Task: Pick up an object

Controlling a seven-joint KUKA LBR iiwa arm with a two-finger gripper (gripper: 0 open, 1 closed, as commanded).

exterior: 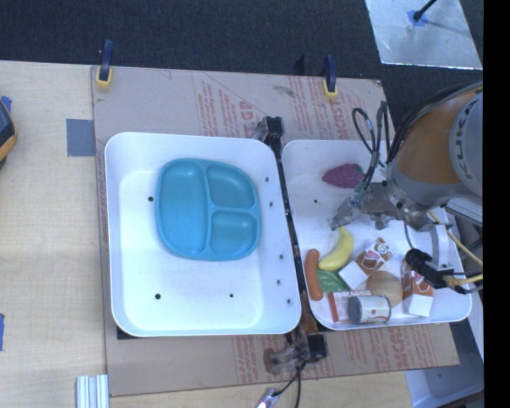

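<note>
Camera view looks down on the gripper (350, 214), which hangs low over the right bin (310, 164), its dark fingers close above the bin floor; whether they are spread or pressed together I cannot tell, and nothing shows between them. Just below the gripper lies a yellow banana (338, 250), curved and smooth, its upper tip nearest the fingertips. Above and slightly left of the gripper sits a purple, lumpy, soft-looking object (342, 175), apart from the fingers. Further down from the gripper the bin is crowded: an orange-red carrot-like stick (313, 274) with a green piece (329, 282) beside it, a small white carton with brown print (370, 257), a round tan piece (385, 286), and a can lying on its side (361, 307) along the bin's lower wall. These touch or nearly touch one another. Black cables loop over the arm (433, 151) above the wrist. Well to the gripper's left, in the left bin (119, 228), rests a blue sectioned plate (208, 209) of glossy plastic with rounded corners.
</note>
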